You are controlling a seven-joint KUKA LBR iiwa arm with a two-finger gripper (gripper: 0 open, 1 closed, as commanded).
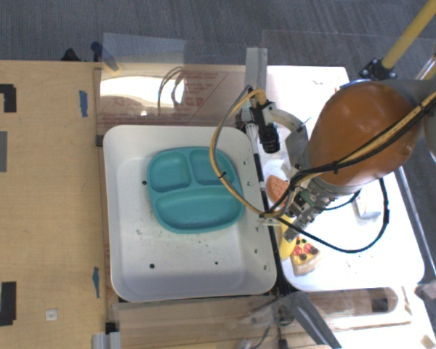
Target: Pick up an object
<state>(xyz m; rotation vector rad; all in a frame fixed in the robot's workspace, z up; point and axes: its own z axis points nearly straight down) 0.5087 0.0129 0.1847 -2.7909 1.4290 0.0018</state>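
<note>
Tool (296, 211) over right bin (392, 264), one teal tray (195, 189), two toys (304, 255)

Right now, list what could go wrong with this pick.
1. The gripper hangs over the right bin beside the divider, so it may strike the bin wall.
2. The yellow toy and orange toy lie close by; it may nudge either instead of gripping.
3. The loose yellow cable could snag the teal tray.

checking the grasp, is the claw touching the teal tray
Apart. The camera view shows the claw over the right bin, with white bin floor separating it from the teal tray.
</note>
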